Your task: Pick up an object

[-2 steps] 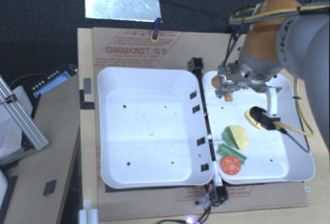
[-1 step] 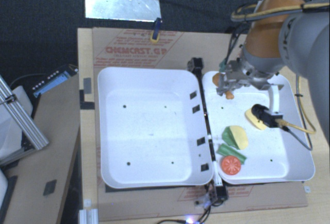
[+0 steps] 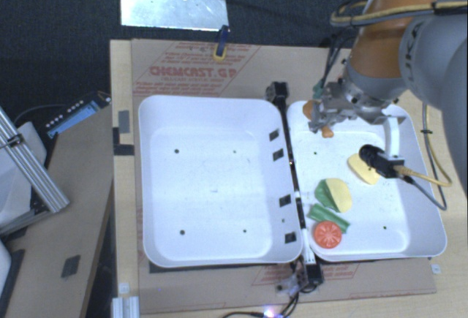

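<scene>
while the arm hangs over the far end of the right bin, the scene reads left to right like this:

left bin (image 3: 212, 185): well to the gripper's left, bare white floor.

gripper (image 3: 322, 123): low over the right bin's (image 3: 424, 236) far left corner; how far open it stands, i cannot tell, the wrist hides it.

orange piece (image 3: 327, 131): small, just under the tool, maybe touching it; nothing shows it gripped.

yellow-green wedge (image 3: 334, 194): nearer the camera than the tool, lying flat.

green strip (image 3: 327, 215): just past the wedge, touching the red round piece (image 3: 327, 235).

pale yellow piece (image 3: 363, 169): to the tool's right and nearer the camera, against a black fitting (image 3: 380, 159).

step in hand: closing on the orange piece, by my reading.

doing it well: centre over the piece, keep off the bin wall, descend straight, lift only once it sits firm.
</scene>
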Controlling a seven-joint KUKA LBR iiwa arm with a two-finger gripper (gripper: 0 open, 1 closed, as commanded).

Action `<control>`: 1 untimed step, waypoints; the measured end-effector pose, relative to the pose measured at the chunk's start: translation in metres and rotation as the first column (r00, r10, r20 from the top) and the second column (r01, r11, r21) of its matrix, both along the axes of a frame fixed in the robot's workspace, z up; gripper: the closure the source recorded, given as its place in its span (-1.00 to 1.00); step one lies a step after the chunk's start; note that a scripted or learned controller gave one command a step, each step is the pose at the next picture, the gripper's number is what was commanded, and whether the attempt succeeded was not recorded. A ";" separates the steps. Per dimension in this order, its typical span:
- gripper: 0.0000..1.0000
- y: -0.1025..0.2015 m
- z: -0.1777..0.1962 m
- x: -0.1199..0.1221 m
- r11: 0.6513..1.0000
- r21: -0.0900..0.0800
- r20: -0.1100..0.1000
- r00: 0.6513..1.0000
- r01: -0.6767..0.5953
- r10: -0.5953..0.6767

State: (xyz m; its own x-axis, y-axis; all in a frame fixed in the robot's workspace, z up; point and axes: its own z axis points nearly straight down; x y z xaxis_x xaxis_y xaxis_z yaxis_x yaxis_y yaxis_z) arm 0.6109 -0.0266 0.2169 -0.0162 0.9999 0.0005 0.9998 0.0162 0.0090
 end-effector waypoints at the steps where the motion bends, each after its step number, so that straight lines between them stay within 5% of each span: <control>1: 1.00 0.000 0.011 0.001 1.000 0.000 0.002 1.000 -0.004 0.004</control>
